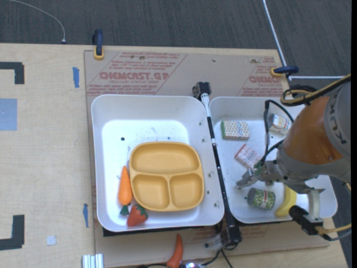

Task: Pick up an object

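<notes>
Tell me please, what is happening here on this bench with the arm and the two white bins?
A grey and orange robot arm reaches into the right bin. Its gripper is low, beside a small green can, with a banana and two small packets nearby. Nothing shows between its fingers, so no object is picked up yet. The left bin holds a yellow divided tray, a carrot and a strawberry.

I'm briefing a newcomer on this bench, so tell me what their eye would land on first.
The yellow three-compartment tray in the left bin stands out most, with a toy carrot and a toy strawberry lying beside it at its left edge. In the right bin, the grey arm with its orange band reaches in, and its gripper hangs just above a small green can.
</notes>
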{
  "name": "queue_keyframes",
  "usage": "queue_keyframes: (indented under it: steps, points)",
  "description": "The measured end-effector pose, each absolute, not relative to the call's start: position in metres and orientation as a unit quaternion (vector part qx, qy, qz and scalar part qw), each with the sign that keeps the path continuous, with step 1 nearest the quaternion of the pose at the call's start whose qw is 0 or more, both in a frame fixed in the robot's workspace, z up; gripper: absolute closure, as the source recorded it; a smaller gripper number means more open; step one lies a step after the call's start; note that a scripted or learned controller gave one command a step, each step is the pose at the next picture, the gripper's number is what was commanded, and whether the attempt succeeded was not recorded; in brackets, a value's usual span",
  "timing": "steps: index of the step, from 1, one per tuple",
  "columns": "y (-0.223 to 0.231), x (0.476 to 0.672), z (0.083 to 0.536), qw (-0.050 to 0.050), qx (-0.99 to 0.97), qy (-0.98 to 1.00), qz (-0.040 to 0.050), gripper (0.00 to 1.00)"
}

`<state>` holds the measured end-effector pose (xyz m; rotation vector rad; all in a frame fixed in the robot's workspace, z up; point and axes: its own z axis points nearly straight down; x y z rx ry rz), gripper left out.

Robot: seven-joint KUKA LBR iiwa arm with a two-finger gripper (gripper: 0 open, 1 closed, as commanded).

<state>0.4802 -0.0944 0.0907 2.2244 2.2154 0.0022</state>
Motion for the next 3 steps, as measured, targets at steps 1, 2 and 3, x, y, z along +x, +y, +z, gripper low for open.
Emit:
queue_keyframes:
  steps: [1,2,3]
  points:
    - [-0.099,0.483,0.101,0.013,0.710,0.704,0.0010,1.00]
    - [-0.047,0.480,0.185,0.000,0.707,0.708,0.0007,1.00]
    - [-0.047,0.480,0.185,0.000,0.707,0.708,0.0004,0.00]
